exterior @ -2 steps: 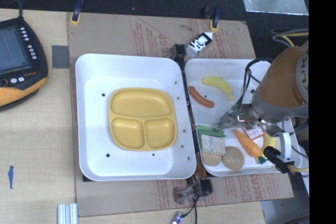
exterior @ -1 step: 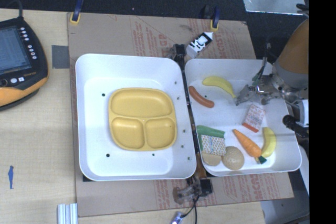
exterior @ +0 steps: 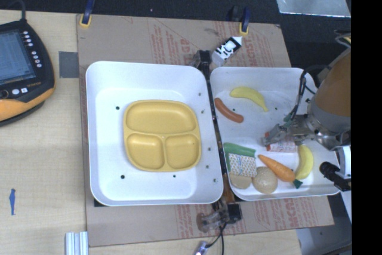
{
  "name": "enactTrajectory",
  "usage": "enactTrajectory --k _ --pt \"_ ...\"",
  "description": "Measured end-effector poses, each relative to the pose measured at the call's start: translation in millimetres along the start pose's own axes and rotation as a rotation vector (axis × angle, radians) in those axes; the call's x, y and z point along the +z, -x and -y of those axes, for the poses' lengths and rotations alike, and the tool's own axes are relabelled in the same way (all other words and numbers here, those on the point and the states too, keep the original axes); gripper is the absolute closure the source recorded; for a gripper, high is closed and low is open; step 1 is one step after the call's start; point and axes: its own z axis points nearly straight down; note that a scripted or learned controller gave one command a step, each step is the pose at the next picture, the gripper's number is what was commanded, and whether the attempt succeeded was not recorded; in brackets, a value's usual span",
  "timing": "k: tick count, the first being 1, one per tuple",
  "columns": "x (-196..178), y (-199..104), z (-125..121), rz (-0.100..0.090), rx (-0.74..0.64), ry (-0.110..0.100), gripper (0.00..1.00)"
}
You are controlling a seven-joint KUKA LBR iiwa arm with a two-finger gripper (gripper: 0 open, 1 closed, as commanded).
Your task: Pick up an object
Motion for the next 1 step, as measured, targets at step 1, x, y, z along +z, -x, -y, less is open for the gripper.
enactTrajectory --k 1 --pt "-0.4 -57.6 -14.6 0.001 -0.003 0.001 0.0"
